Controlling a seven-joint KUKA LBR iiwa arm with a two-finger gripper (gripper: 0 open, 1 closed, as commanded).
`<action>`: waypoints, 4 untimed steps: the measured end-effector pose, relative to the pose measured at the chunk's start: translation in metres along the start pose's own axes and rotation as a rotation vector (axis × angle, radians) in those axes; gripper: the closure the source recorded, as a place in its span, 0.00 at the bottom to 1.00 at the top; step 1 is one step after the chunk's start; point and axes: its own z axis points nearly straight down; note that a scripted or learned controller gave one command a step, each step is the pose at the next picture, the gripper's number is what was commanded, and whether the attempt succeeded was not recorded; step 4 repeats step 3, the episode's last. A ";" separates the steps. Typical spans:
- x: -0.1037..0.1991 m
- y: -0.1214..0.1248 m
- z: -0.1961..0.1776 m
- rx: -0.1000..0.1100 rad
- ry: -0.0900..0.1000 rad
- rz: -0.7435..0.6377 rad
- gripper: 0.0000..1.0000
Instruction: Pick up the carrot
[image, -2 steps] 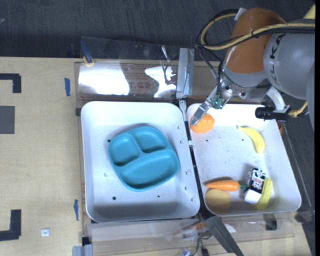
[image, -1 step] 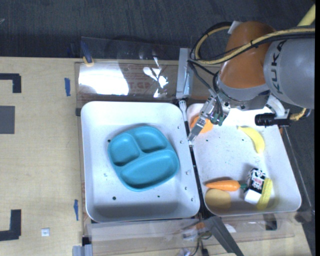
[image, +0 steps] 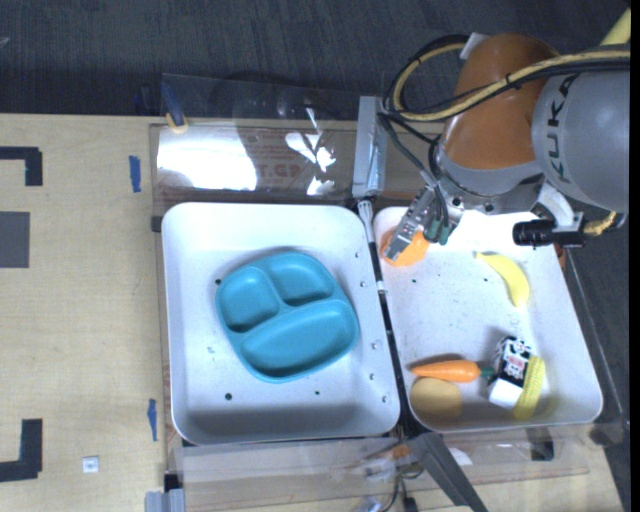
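Camera view looks down on two white bins side by side on the bench (image: 70, 300). The left bin (image: 190, 400) has a blue plate (image: 288, 315) with three parts. The right bin (image: 570, 390) has the carrot (image: 448, 371) lying flat near its front edge. The carrot touches a round tan thing (image: 437, 398) just below it. Its green end points at a small black and white toy (image: 514, 360). A corn cob (image: 532, 387) lies beside that toy, and a banana (image: 510, 276) lies farther back.

The hand (image: 420, 228) hangs over the back left corner of the right bin, well apart from the carrot. An orange thing (image: 405, 252) sits just under the hand, but I cannot tell if the hand is spread or pinching it.

I think the picking step has not reached the carrot yet. Next, the hand needs to go to the front of the bin, sit over the middle of the carrot, and come down with room on both sides. The tan thing is very close, so it could get bumped.
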 end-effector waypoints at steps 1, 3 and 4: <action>0.056 -0.014 -0.037 0.007 0.005 0.310 1.00; 0.084 -0.062 -0.019 0.011 0.005 0.713 0.00; 0.084 -0.062 -0.019 0.011 0.005 0.713 0.00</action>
